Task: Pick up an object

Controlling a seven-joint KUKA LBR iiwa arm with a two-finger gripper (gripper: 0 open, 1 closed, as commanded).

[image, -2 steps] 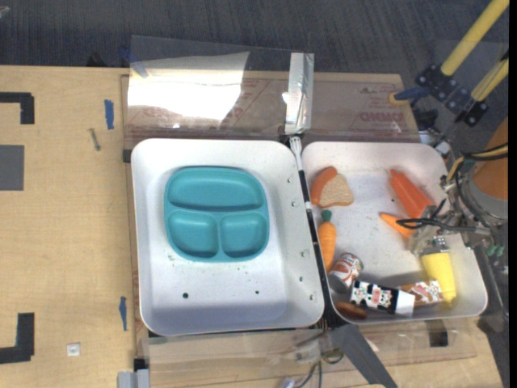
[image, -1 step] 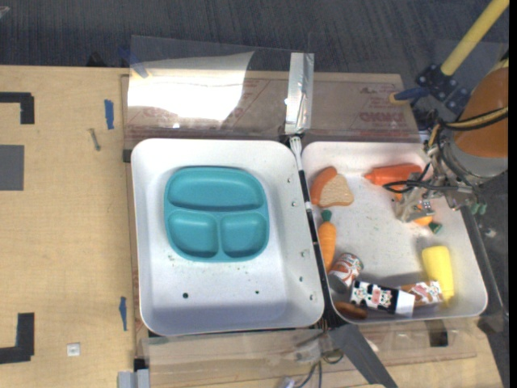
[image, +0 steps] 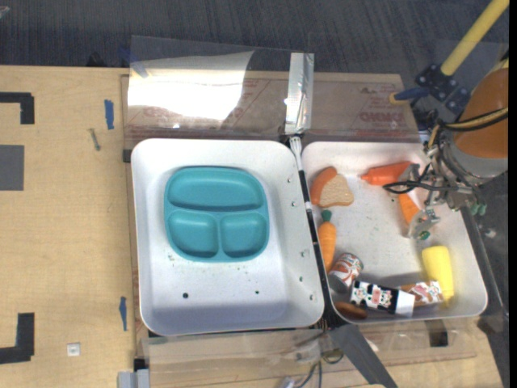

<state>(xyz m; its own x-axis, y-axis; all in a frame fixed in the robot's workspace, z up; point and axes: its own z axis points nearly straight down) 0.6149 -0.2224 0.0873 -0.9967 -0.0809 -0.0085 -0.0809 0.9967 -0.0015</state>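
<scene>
Two shallow white bins side by side: left bin (image: 153, 297) bearing a teal three-compartment plastic tray (image: 216, 212); right bin (image: 380, 221) holding a toy bread slice (image: 334, 188), small orange carrot (image: 326, 239), long orange carrot (image: 386, 173) by the far wall, yellow plastic block (image: 438, 269), red-and-white can (image: 345, 267) and black-and-white patterned carton (image: 380, 298) along the near wall. Gripper (image: 422, 225) low over the right bin's right side, near an orange piece (image: 408, 206). Finger state: cannot tell.

Two bins are sitting side by side on the table (image: 56, 217). A divided tray (image: 216, 213) is lying in the left bin (image: 161, 297). The right bin (image: 472, 297) is holding a bread slice (image: 333, 188) at its rear left, a carrot (image: 327, 242) before it, a can (image: 346, 267) nearer still, a corn cob (image: 438, 270) at front right.
</scene>
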